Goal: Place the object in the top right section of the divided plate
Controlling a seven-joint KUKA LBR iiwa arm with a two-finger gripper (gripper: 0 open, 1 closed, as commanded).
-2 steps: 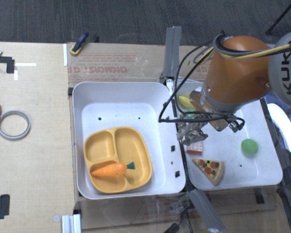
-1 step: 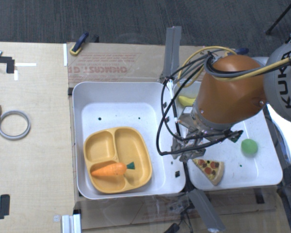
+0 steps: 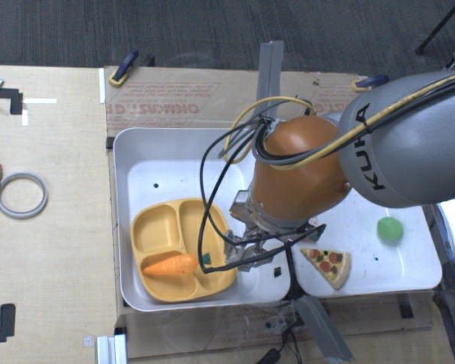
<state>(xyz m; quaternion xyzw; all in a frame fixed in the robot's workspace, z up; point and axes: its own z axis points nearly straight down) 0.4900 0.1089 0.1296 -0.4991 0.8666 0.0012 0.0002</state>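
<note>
A yellow divided plate (image 3: 158,230) lies in the left white bin (image 3: 136,165), towards its front. An orange carrot (image 3: 169,266) rests in the plate's near compartment. The other compartments hold nothing that I can see. My gripper (image 3: 243,255) hangs low over the plate's right rim, under the orange wrist dome (image 3: 299,169), which hides much of the plate's right side. A small dark green bit (image 3: 206,259) shows at the rim beside the gripper. In the right bin (image 3: 409,275) lie a pizza slice (image 3: 327,265) and a green ball (image 3: 390,229).
Black and yellow cables (image 3: 212,165) loop from the wrist over the left bin. A roll of tape (image 3: 19,195) sits on the wooden bench at the far left. Blue clamps (image 3: 123,67) hold the cardboard behind the bins.
</note>
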